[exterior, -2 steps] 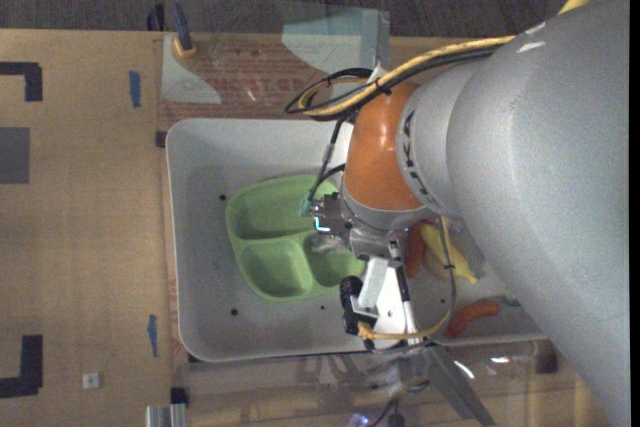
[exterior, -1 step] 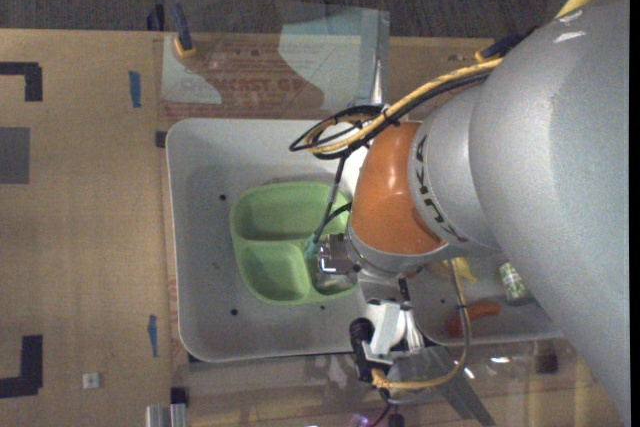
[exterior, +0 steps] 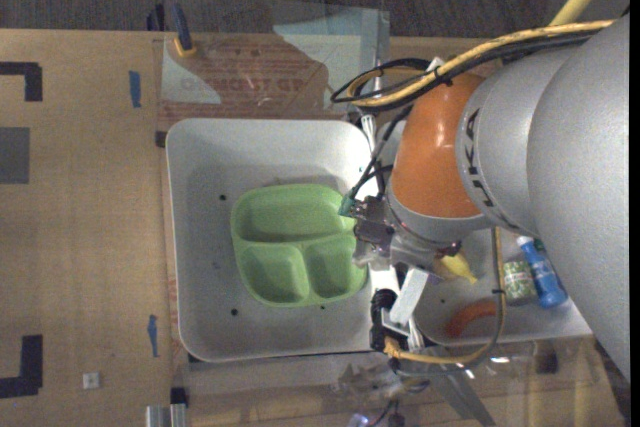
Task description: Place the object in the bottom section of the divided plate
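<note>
a pale wooden desk (exterior: pixel 80 245) with black and blue tape marks carries two white bins side by side; dark carpet lies beyond its far edge. in the left bin (exterior: pixel 195 215) a green divided plate (exterior: pixel 295 245) lies near the bin's right wall, one long section above two smaller ones, all bare. the grey arm (exterior: pixel 560 165) with its orange band (exterior: pixel 435 155) hangs over the seam between the bins. the end effector (exterior: pixel 385 265) sits at the plate's right rim; its opening cannot be told. the right bin (exterior: pixel 560 325) holds an orange curved object (exterior: pixel 470 318), a yellow piece (exterior: pixel 458 267), a blue bottle (exterior: pixel 545 272) and a green speckled item (exterior: pixel 517 280).
</note>
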### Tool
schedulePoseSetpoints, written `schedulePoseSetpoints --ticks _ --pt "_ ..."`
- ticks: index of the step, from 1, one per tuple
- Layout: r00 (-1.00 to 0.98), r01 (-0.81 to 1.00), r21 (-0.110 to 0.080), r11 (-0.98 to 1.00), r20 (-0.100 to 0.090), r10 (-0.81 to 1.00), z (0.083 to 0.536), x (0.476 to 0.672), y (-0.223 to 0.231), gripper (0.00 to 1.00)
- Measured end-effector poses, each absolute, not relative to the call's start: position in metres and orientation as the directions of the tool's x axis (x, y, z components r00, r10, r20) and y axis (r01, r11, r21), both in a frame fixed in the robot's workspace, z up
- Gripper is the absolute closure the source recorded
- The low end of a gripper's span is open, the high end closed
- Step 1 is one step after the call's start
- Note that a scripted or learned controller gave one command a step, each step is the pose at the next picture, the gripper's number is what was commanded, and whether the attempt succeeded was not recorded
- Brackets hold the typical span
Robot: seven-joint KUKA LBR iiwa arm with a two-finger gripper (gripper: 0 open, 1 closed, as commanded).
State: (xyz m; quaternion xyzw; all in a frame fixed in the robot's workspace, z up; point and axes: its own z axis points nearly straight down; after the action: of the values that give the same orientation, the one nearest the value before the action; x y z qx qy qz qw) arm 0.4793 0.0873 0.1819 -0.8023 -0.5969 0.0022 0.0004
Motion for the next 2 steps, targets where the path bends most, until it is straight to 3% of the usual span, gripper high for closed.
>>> schedulePoseSetpoints --ticks 1,2 --pt "0.287 0.958 0.004 -0.287 0.001 0.958 0.11 0.526 0.131 1.0" --pt "-0.31 0.95 0.044 0.31 -0.005 0.951 0.095 0.492 0.102 1.0"
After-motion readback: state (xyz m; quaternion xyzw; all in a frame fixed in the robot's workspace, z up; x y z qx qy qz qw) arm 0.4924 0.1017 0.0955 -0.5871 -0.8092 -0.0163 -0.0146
